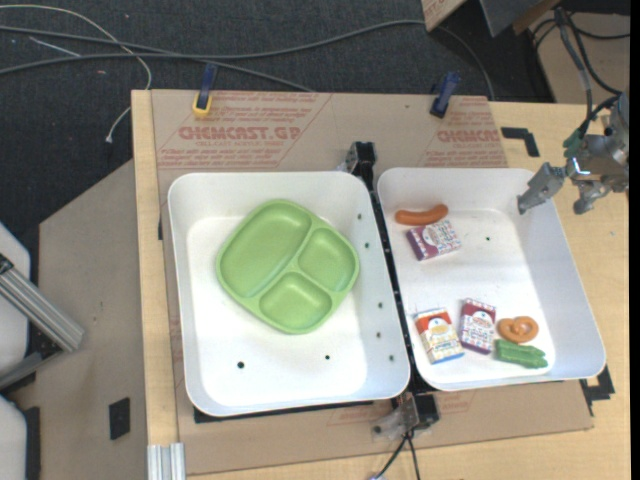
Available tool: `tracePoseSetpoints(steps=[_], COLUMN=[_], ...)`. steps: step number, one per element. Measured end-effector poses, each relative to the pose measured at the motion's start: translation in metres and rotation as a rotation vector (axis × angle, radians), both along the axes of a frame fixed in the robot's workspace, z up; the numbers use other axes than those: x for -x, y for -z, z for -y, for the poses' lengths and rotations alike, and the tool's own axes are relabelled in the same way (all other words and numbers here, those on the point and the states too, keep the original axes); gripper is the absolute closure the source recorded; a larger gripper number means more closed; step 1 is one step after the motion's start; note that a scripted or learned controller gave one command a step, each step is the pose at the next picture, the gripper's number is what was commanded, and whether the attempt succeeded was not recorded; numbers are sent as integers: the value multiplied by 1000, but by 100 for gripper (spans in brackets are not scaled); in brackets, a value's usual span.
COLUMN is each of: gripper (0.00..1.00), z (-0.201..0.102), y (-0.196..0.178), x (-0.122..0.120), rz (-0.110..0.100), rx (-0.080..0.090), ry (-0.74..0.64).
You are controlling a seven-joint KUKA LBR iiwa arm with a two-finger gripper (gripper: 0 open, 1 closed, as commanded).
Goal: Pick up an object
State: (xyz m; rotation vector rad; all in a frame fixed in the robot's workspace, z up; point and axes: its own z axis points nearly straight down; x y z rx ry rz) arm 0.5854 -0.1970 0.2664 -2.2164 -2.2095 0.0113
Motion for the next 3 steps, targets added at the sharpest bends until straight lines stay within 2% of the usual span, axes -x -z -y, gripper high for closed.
tracePoseSetpoints(steps=[1, 3], gripper=[0, 0], z=[-1, -4], y=[-8, 77], x=[-2, -3], rz=[13, 11], rx=[3, 2], ry=[-4, -3])
